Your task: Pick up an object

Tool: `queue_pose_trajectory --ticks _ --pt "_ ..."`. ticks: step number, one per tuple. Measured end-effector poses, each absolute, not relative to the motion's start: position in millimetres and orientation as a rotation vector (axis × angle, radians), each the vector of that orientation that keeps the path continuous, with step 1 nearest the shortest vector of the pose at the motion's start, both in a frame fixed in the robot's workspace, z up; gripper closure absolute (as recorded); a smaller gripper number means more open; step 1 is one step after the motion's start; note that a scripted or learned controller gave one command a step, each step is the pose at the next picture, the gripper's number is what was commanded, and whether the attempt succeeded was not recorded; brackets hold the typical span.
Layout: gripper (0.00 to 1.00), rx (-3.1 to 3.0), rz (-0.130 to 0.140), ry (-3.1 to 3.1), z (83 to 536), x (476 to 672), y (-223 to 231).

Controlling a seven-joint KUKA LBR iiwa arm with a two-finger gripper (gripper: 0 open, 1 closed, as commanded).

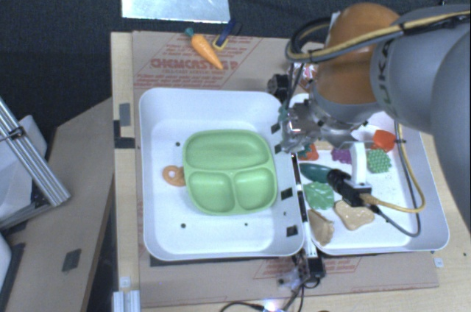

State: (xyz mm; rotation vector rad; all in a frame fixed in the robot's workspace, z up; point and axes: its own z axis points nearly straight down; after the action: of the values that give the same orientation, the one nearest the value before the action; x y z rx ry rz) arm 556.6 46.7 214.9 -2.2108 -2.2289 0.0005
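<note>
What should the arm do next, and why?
Probably lower a little toward the toys in the right bin. The arm hangs over that bin's left side, where the dark green piece lies just below it, and I see nothing held.

The left bin (pixel 158 178) holds a light green divided tray (pixel 228 171) lying flat, with a small orange pretzel-shaped piece (pixel 174 176) just beside its left edge. In the right bin (pixel 430 226), small toys lie close together: a dark teal piece (pixel 316 172), a green leafy one (pixel 319 195), two tan pieces (pixel 321 226) (pixel 354 215) at the near side, a purple cluster (pixel 341 154), a green bumpy lump (pixel 378 161) and an orange-red block (pixel 383 138) farther right.
</note>
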Motion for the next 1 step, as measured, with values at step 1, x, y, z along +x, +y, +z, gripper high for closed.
queue_pose_trajectory --ticks 1 --pt "1.0 -2.221 -0.003 -2.224 233.3 546.3 42.0"
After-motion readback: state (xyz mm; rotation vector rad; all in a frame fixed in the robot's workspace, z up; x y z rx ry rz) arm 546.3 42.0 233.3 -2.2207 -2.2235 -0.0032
